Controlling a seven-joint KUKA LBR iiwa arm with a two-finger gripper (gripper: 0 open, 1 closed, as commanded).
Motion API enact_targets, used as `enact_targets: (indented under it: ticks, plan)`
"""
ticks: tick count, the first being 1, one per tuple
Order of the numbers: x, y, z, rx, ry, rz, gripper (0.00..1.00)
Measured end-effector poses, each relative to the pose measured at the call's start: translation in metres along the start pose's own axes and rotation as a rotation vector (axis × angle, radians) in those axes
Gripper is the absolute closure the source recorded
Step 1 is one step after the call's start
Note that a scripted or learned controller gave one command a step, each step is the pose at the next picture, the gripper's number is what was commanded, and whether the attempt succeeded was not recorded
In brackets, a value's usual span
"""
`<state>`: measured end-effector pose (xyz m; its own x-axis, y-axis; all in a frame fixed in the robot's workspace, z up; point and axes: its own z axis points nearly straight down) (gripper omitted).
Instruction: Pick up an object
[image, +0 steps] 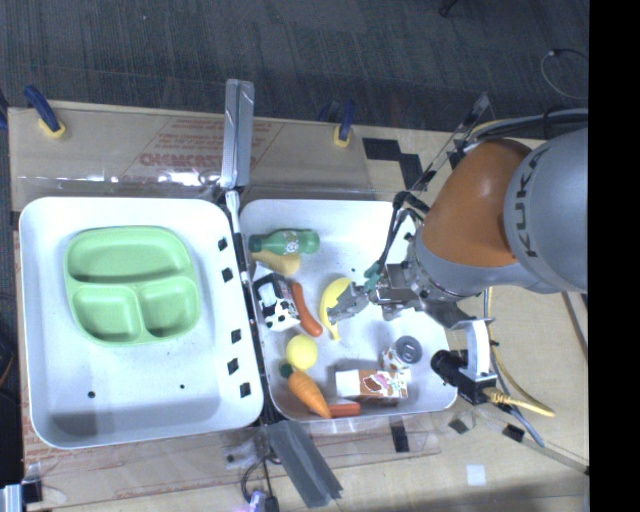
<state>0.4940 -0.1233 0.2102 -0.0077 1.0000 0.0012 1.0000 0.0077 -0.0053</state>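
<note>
We find the banana (334, 297) in the right bin (330, 215), near its middle, lying curved with one end pointing toward the bin's near edge. The hand (345, 308) sits directly at the banana, its tips touching or overlapping the fruit's right side. We cannot tell from this angle whether the hand is wide or narrow, nor whether the banana is actually between its tips.

Just left of the banana we note a red sausage-like piece (307, 310) lying at a slant, and beside that a black-and-white toy (276, 306) against the bin's left wall. Above these lies a green bottle (285, 242) on its side, with a tan wedge-shaped piece (281, 264) just below it. Below the banana we record a lemon (301, 352), then a carrot (309, 395) near the bin's near edge. A small printed carton (372, 384) lies to the right of the carrot, and a round metal can (407, 350) stands just above the carton's right end.

The arm (500, 215), grey with an orange band, reaches in from the right over the bin's right wall.

The left bin (40, 330) holds a green divided tray (131, 283) in its far half. Both bins rest on the surface (560, 400).
</note>
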Motion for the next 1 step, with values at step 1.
enact_targets:
  ticks: [1]
  plan:
    - [0.0144, 0.0318, 0.1178, -0.006, -0.008, -0.04, 0.0]
